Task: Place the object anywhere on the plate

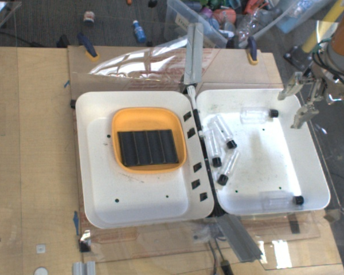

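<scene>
An orange plate point(121, 124) sits in the left bin point(97, 205). A black ridged rectangular block point(148, 148) lies flat on the plate, covering most of its middle. My gripper point(288, 111) hangs over the far right corner of the right bin point(309, 171), far from the plate. It is open and nothing is between its fingers point(303, 114). The arm reaches in from the upper right.
Several clear tubes with black caps lie in the right bin: a cluster point(219, 137) by the divider, one point(255, 117) near the back, one point(280, 199) at the front right. A tub of toys point(235, 4) stands behind the bins.
</scene>
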### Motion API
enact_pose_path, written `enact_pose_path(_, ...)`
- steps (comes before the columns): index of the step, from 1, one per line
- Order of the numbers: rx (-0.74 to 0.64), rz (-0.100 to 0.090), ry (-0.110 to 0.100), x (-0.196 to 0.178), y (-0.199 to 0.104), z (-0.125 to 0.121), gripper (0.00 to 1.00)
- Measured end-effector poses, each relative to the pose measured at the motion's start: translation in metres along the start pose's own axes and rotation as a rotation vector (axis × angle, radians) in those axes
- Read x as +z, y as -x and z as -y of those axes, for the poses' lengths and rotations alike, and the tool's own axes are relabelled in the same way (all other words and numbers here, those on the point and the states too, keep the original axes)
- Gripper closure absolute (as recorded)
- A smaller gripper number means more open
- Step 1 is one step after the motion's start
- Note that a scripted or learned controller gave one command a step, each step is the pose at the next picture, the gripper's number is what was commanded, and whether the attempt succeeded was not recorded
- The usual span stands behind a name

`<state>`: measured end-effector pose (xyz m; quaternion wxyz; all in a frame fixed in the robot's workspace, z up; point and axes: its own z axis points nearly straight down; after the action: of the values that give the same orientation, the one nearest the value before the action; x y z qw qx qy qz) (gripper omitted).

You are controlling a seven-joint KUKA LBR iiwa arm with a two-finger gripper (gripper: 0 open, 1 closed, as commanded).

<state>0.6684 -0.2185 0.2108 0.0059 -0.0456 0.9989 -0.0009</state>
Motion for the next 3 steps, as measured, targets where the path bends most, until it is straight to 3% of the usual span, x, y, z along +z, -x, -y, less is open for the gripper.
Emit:
enact_pose_path(2, -0.297, 0.001, 0.0, -0.0213, 0.0017, 0.0014, 0.0)
enact_pose_path(3, -0.341, 0.001, 0.0, -0.0248, 0.0019, 0.0011, 0.0)
